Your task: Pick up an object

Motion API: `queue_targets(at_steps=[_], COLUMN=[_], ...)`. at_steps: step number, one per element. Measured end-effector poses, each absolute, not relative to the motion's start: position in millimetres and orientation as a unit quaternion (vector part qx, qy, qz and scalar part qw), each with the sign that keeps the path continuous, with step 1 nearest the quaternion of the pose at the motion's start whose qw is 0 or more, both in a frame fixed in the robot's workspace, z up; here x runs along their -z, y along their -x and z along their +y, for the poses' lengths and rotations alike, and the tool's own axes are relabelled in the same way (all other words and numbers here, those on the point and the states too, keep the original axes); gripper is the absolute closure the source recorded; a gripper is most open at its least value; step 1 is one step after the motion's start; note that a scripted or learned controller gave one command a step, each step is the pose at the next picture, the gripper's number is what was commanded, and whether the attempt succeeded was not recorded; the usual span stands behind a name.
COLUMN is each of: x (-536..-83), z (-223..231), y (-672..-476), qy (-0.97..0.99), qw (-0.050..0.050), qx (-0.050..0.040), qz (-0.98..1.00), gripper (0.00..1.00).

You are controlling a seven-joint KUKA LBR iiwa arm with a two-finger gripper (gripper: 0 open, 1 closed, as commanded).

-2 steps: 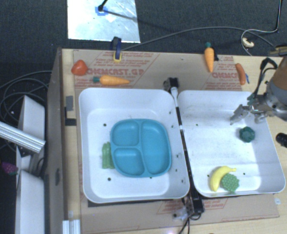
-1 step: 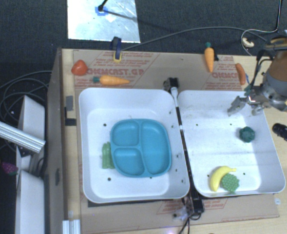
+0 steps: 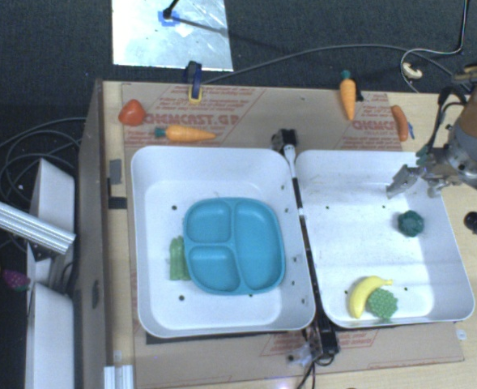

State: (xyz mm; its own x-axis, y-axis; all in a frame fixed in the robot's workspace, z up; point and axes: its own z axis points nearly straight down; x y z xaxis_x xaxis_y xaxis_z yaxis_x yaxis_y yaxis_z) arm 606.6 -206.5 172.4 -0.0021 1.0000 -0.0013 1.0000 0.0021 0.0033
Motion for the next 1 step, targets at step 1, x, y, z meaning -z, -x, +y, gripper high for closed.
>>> queue_targets(at_steps=[1], x=[-166.7], z=[-206.5], y=[-608.8], qy=[-0.706], qw=[0.001], qx=[-0.0005], qz=[0.708], gripper=[0.00])
